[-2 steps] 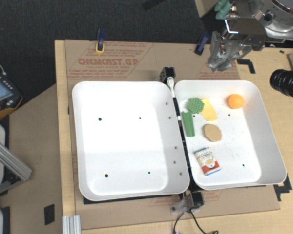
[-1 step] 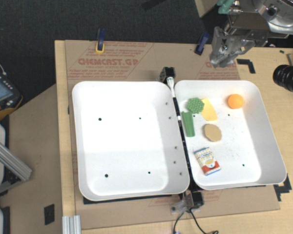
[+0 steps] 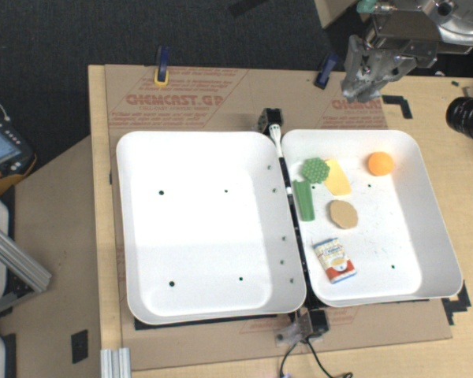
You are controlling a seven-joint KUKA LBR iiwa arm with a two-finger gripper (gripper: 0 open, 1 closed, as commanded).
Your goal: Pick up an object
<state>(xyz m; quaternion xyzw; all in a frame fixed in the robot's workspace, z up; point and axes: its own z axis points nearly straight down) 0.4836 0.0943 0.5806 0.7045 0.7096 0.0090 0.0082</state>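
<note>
At the upper right of the frame the gripper hangs above the surface beyond the right bin's far rim, carrying nothing; whether it is parted or closed I cannot tell. Below it, toward the frame's middle right, lie an orange ball, a yellow piece, a green brush, a tan disc and a small carton. The brush, yellow piece and disc crowd together, so a descent there may nudge neighbours; the ball could roll away.

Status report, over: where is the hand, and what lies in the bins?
Hand above right bin's far rim, nothing seen in it. Ball, brush, yellow piece, tan disc, carton all lie in that bin. Path clear.
</note>
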